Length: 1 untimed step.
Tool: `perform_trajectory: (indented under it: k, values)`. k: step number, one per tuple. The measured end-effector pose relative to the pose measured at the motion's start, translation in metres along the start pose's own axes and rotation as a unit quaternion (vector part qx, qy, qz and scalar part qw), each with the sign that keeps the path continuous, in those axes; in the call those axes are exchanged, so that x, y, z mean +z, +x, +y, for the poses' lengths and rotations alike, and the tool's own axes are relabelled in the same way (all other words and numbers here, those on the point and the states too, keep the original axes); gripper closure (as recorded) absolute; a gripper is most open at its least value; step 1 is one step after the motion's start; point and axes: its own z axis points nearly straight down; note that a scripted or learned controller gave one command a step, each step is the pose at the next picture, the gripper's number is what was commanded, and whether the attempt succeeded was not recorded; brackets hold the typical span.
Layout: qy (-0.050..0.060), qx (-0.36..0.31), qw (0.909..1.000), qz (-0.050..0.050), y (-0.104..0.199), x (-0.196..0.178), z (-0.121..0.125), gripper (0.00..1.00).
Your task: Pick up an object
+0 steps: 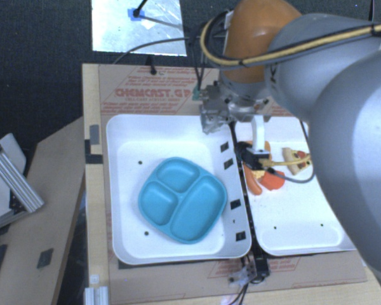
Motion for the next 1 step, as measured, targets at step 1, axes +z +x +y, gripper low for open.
perform_trajectory:
  k: [1]
  values:
    - [-0.001,0.002,1.0000,0.000,-0.0028,-0.0017,0.0000,0.00]
